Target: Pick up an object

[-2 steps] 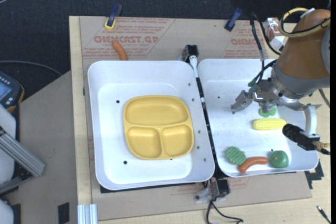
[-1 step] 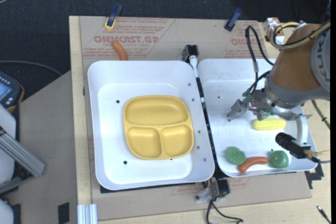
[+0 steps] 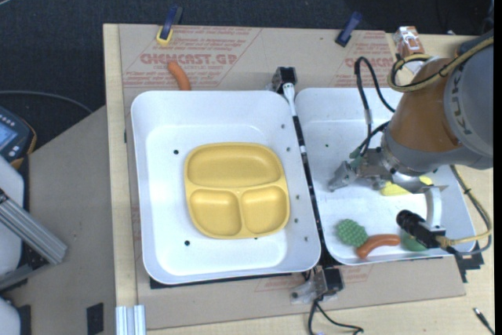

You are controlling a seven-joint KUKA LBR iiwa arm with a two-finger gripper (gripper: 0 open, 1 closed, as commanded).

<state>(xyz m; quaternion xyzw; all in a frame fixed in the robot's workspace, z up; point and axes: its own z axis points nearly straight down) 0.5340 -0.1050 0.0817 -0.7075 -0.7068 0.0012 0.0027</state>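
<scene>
Though the arm (image 3: 439, 114) hides much, gripper (image 3: 353, 171) grip state can't be judged.

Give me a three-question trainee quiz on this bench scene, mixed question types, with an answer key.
1. True or false: the yellow divided tray lies in the left bin.
2. Multiple choice: the green knobbly item in the right bin lies beside which thing? A) a blue cup B) an orange sausage-shaped item C) a red book.
3. Fill in: the claw is over the ____ bin.

Key: 1 true; 2 B; 3 right.
</scene>
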